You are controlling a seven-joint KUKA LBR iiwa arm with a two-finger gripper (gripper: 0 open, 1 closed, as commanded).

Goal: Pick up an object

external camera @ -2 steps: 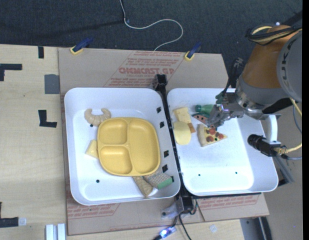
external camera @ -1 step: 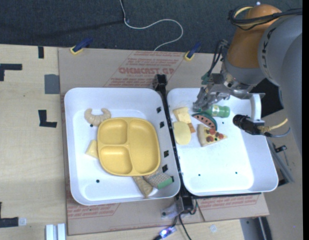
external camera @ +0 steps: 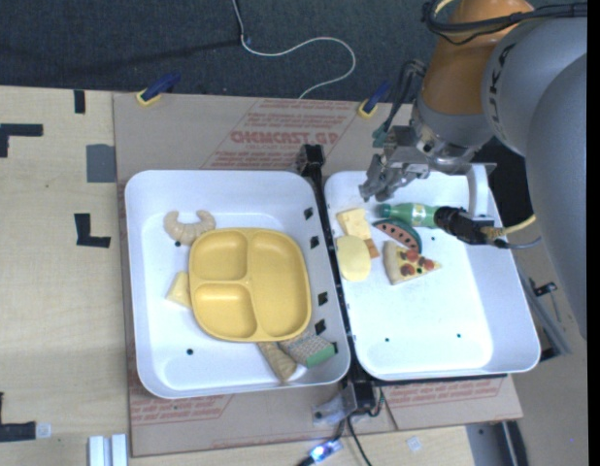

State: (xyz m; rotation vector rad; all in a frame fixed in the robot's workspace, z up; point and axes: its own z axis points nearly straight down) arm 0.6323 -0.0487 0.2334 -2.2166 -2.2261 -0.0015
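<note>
Left bin (external camera: 150,260): yellow tray (external camera: 250,282), croissant (external camera: 186,225). Right bin (external camera: 475,338): cheese (external camera: 353,223), bottle (external camera: 409,213), watermelon (external camera: 397,232), pizza (external camera: 410,264). Gripper (external camera: 383,184) hangs over the far edge, above the cheese; fingers' state: can't tell.

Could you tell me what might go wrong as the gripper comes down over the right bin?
The gripper hangs over a tight cluster: green bottle, watermelon slice and cheese wedge lie close together, so it could nudge or catch a neighbour. It is also near the right bin far wall, which may block the descent.
</note>
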